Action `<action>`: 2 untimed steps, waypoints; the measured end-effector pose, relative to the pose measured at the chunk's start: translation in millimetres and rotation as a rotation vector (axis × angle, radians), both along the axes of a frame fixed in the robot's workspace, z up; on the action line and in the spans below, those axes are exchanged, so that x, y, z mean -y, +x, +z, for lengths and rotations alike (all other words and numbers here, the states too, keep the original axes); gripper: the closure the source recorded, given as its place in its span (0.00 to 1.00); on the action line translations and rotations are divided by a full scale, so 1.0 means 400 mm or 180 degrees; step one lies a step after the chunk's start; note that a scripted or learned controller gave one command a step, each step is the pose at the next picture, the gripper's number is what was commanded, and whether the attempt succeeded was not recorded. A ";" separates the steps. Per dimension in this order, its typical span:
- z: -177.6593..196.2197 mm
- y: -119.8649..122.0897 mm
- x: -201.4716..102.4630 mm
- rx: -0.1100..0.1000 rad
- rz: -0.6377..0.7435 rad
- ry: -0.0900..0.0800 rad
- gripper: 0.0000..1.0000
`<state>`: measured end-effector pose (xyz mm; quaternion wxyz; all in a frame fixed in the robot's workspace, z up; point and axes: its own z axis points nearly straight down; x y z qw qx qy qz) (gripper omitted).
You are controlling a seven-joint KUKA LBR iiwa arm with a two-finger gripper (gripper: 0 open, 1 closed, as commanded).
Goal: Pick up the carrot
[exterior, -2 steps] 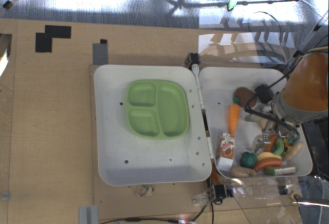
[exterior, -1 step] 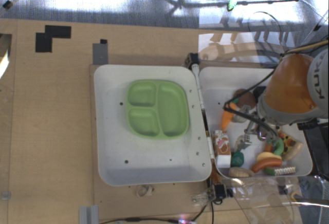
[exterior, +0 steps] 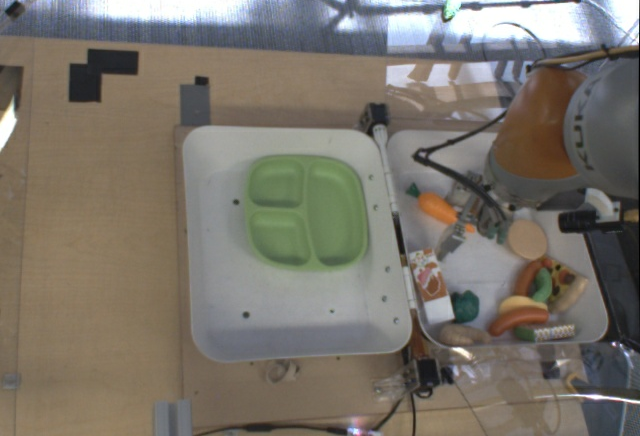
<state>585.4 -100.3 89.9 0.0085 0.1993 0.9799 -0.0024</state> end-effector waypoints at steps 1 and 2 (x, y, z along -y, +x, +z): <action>0.034 0.009 -0.007 0.0030 0.0026 0.0006 1.00; 0.003 -0.088 -0.016 0.0024 0.0353 -0.0016 1.00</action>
